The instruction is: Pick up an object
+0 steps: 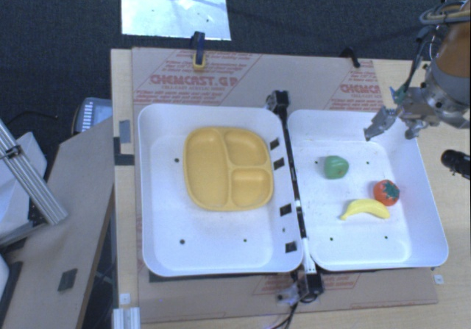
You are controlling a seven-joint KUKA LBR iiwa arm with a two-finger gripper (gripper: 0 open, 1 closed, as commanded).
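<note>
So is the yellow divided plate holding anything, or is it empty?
Empty. The yellow plate lies flat in the left bin, and all three of its compartments show bare yellow.

You're looking at smooth, glossy white plastic bins (221,261), a matt yellow plastic tray (227,168), and a shiny plastic-looking banana (365,210) and tomato (385,192).

The arm (449,62) reaches in from the right, its gripper (395,123) with jaws spread apart.

yellow divided plate (228,168) in left bin (158,246), green object (336,167), tomato (385,191), banana (365,209) in right bin (412,246)
</note>
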